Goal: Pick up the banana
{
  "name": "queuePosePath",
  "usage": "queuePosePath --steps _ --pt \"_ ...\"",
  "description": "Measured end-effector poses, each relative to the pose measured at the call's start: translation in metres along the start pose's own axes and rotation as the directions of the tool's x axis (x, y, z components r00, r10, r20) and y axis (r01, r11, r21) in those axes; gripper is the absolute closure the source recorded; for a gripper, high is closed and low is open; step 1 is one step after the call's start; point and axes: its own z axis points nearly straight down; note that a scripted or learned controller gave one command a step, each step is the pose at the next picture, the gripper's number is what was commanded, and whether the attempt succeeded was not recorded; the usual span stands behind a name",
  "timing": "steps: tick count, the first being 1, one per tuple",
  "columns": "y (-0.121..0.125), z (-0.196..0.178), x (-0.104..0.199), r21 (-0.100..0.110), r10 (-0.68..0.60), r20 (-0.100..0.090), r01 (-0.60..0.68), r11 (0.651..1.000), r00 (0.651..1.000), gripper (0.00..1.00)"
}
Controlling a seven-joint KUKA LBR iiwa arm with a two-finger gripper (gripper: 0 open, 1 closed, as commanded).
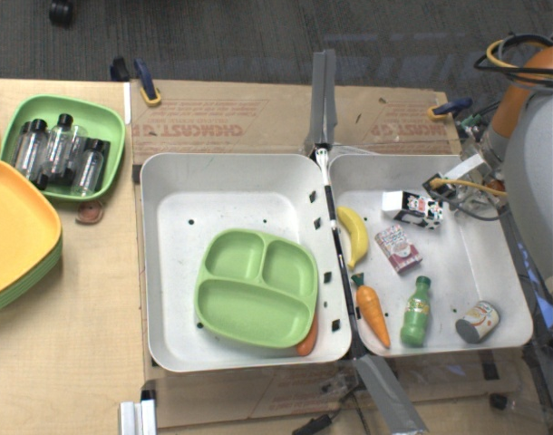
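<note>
Gripper (420,208), a small black-and-white two-finger head with cabling behind it, sits in the upper part of the right shallow white bin (517,284); can't tell its state from this angle. Nothing visibly held. Grey arm with the orange band (521,89) comes in from the right edge above it.

Just below-left of the gripper: small pink and white printed packet (398,247), lying flat, apart from the head. Further left, the curved yellow banana (353,234) lies along the left wall of the right bin, right beside the divider between the bins, resting on the floor. Gripper and banana are apart, with bare bin floor between them.

Lower in the same bin: orange carrot with a green top (372,314) just below the banana, upright-looking green plastic bottle (416,312), small tipped can with a tan label (477,322) near the right wall.

Left white bin (168,270) holds a green three-compartment plastic plate (257,286), with something orange peeking from under its lower right edge.

Progress, as a judgement: nothing done yet. Banana not lifted or touched. Left: shift the gripper left over the banana, descend, close, lift. The wall close by may crowd the grasp.
</note>
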Motion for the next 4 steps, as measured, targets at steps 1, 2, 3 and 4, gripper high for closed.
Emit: queuePosePath --steps 1,2,3,4 --pt "-0.02 -0.001 -0.05 0.001 0.174 -0.002 -0.174 0.985 0.985 1.0" --pt "0.002 0.001 0.004 0.002 0.174 0.002 -0.174 0.985 0.985 1.0" --pt "-0.012 0.0 -0.03 0.002 0.153 0.001 -0.153 0.988 0.988 1.0" --pt "-0.025 0.0 -0.063 0.003 0.127 0.001 -0.127 0.992 0.992 1.0"
